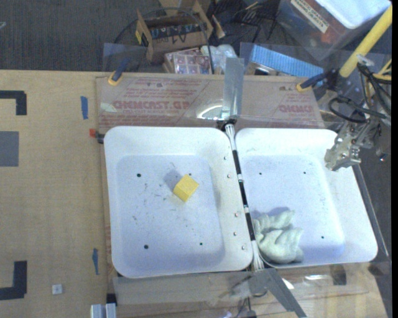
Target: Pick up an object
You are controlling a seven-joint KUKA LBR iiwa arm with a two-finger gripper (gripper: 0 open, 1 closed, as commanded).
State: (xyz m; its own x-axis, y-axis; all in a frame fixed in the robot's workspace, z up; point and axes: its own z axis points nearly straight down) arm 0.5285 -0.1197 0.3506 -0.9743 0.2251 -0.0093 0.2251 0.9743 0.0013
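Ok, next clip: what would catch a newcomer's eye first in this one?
Probably the small yellow block, bright against the left bin, lying alone near its middle. Next, the crumpled white cloth heaped in the near left corner of the right bin, hard against the divider. The gripper sits over that bin's far right edge, well away from both.

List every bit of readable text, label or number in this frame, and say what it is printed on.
"CHEMCAST GP", red, apparently mirrored or seen through the sheet, partly legible: clear acrylic sheet behind the left bin.
Red lettering on the sheet's right part behind the right bin: too blurred to read.
White label with dark print, top of frame: too small to read.
Yellow block, crumpled white object: no text.
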